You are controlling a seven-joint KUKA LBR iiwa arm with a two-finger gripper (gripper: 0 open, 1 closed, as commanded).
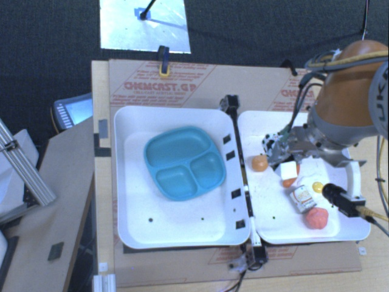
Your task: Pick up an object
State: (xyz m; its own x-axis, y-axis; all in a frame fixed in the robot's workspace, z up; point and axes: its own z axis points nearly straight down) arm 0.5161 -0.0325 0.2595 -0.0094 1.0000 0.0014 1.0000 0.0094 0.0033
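Camera view: one fixed camera, sitting above the desk (182, 81) and looking down at a slant. It is facing the desk's far edge, which is lying toward the top of the frame, with dark carpet beyond. Range: middling; it is taking in the left bin (130, 224) and the right bin (255, 123) whole, side by side across the centre. The arm (352, 90) is entering from the right edge, looming large and near the lens.

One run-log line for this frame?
arm: over right bin | gripper: near orange ball, fingers unclear | holding: nothing seen | blue divided plate: left bin
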